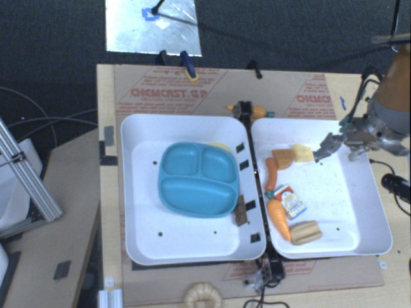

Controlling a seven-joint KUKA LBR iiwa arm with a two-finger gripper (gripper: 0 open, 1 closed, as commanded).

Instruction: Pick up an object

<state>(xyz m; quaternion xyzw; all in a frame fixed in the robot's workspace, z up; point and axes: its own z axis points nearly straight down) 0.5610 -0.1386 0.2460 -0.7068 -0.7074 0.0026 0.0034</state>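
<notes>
Pincer (325, 147) hangs over the right bin (359, 204), upper part, tips aimed down-left at the yellow cheese block (303, 153) just beside them; how far the tips are spread I cannot tell, too small and dark, nothing visibly between them, so no hold claimed. Arm (392, 108) leans in from the right at a slant, probably to reach the food cluster without crossing the bin wall. Cheese block touches a tan bread piece (282, 158); below that an orange sausage (271, 174), a small printed packet (292, 202), a carrot (279, 217) and a bread roll (306, 231), all bunched on the bin's left side near the divider, likely dumped loose for picking. Likely target is the cheese block, being nearest. Left bin (144, 172) holds a blue divided plate (198, 178), well apart from the pincer, with a small brown bit (241, 214) by its right edge
</notes>
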